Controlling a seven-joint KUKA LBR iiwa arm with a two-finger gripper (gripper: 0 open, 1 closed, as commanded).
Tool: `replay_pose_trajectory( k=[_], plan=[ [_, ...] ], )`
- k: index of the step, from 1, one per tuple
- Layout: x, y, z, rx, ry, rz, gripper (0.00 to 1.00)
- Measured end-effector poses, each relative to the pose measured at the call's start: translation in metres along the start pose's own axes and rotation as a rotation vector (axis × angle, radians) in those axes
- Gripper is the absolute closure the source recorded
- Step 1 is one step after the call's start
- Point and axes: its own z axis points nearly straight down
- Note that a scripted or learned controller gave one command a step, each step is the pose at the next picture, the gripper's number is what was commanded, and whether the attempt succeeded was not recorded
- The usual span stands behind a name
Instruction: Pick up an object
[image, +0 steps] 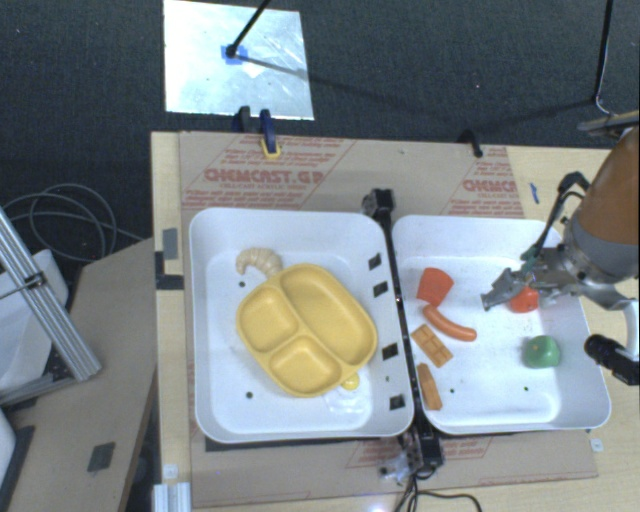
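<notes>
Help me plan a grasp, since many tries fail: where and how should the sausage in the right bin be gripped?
Grip the sausage across its narrow middle, from straight above. It lies flat and slanted on the right bin floor, with bare floor along most of both long sides, so fingers closing across its width probably fit best.

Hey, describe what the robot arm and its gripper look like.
The arm is grey metal with a broad orange band above the wrist. A thin dark cable loops along its side. The gripper is dark grey, ending in two slim fingers.
</notes>
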Motion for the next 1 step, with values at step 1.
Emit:
replay_pose_trajectory(
  k=[1],
  plan=[
    [0.0515, -0.0429, 0.1243, 0.009, 0.003, 0.001, 0.0]
  ],
)
